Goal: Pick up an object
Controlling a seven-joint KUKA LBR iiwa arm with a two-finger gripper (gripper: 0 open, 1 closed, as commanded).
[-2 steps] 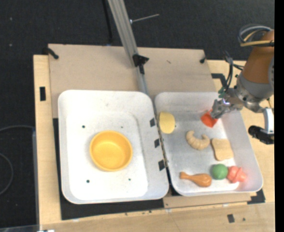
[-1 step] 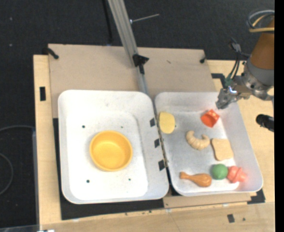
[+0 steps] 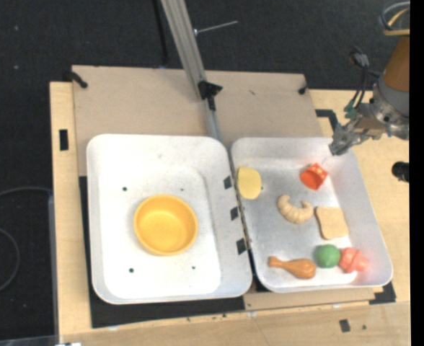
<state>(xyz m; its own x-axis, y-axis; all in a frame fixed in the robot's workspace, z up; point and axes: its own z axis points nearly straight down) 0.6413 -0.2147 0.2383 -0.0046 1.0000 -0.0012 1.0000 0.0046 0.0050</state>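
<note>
Taking the right bin (image 3: 367, 215) as the landmark: along its near edge lie a toy drumstick (image 3: 293, 267), a green ball (image 3: 327, 255) and a small pink piece (image 3: 350, 259), the ball and the pink piece just beside each other. Toward the bin's middle sit a croissant (image 3: 296, 209) and, to its right, a slice of toast (image 3: 332, 222). A pale yellow piece (image 3: 249, 182) rests near the bin's left wall. Farther back is a red block (image 3: 313, 176), well apart from the rest.

The hand (image 3: 340, 145) hovers over the bin's far right corner, near the red block and holding nothing; how far it is open I cannot tell.

The red block looks the likeliest target, being the nearest to the hand with clear space around it. A good pick probably means centring over the block before descending, closing across its narrower sides and keeping clear of the bin wall.

Left of the right bin, the second bin (image 3: 111, 164) holds a yellow bowl (image 3: 165, 224). Both sit on a tan table (image 3: 147, 99) with a slanted metal rail (image 3: 183, 34) behind, and dark floor (image 3: 53, 20) beyond.
</note>
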